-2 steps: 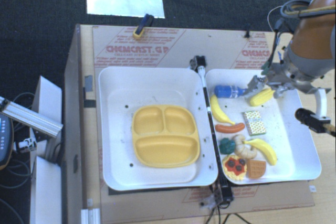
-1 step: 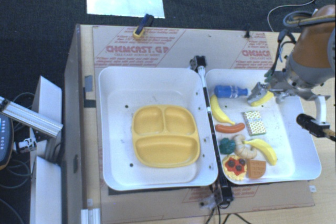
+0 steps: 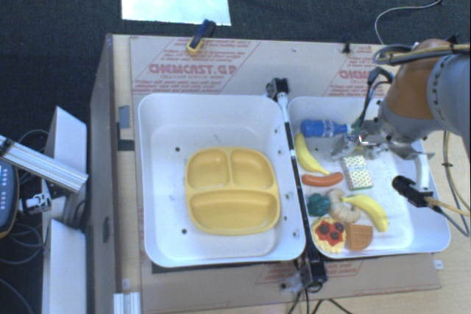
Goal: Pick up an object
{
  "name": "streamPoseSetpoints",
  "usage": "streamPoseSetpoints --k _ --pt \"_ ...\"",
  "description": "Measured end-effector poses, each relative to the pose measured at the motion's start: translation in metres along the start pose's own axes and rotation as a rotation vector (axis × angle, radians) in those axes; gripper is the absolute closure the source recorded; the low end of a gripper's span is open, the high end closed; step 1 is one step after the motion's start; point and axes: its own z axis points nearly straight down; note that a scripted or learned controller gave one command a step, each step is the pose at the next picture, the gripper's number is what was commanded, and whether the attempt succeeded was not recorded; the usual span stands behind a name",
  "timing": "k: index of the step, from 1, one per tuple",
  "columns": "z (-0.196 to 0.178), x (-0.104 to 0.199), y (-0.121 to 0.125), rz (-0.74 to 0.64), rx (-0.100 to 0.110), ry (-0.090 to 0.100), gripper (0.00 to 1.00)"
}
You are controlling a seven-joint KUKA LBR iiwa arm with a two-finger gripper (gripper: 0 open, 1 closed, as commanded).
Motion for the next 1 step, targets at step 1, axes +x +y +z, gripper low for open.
streamPoseSetpoints --k 1 --pt "0.0000 0.0136 -0.0595 0.000 0.001 0.001 0.00"
